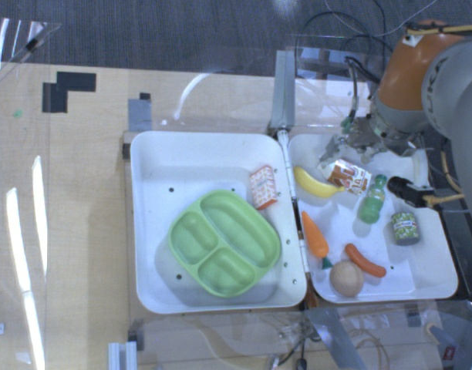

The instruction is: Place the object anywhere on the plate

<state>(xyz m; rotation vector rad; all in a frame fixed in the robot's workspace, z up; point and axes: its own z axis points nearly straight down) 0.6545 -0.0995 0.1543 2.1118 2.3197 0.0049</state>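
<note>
My arm [433, 75] comes in from the right, its orange band high over the right bin's [444, 280] far corner. My gripper [345, 146] hangs low over the far left part of that bin, just above and left of a small carton [350, 176] with a red and white label. The fingers are a blur of grey metal against the white wall, and I cannot tell how far apart they stand or whether anything sits between them. The carton lies tilted on the bin floor right beside the fingertips; I cannot say if they touch it.

Just left of the carton lies a banana [316, 183], curving along the wall that divides the bins. To the carton's right stands a green bottle [372, 200], and beyond it a green can [405, 227] near the right wall. Closer to the camera lie a carrot [315, 237] against the dividing wall, a red sausage [365, 260], and a round tan ball [346, 278] touching the sausage's left end.

In the left bin [155, 160] the green plate [224, 242] rests at a slant, with three compartments, all bare. A small red and white packet [262, 186] leans just past the plate's far right edge, near the dividing wall, apart from the plate or barely at its rim.
</note>
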